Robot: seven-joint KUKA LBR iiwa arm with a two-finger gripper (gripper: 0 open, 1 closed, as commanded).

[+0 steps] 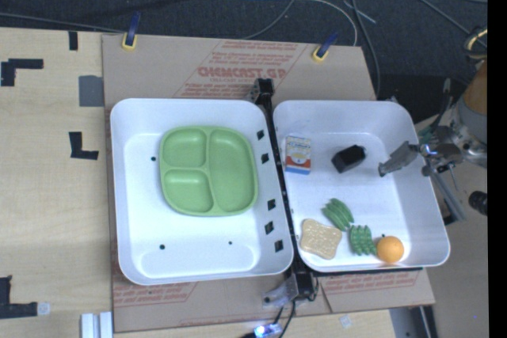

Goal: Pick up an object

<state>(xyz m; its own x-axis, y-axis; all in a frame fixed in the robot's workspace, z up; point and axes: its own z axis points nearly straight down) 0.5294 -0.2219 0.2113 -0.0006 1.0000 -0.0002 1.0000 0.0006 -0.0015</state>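
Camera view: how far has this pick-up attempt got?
Nothing looks picked yet. The gripper sits at the right bin's right edge, nothing visible between its fingers. The black block, small carton, cracker, green pieces and orange ball lie in that bin. Approach, grasp and lift remain.

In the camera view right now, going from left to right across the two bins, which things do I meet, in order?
Green divided plate → small carton → cracker → black block → orange → gripper.

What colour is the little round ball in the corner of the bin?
Orange. The ball shows best in the camera view, beside the green toy.
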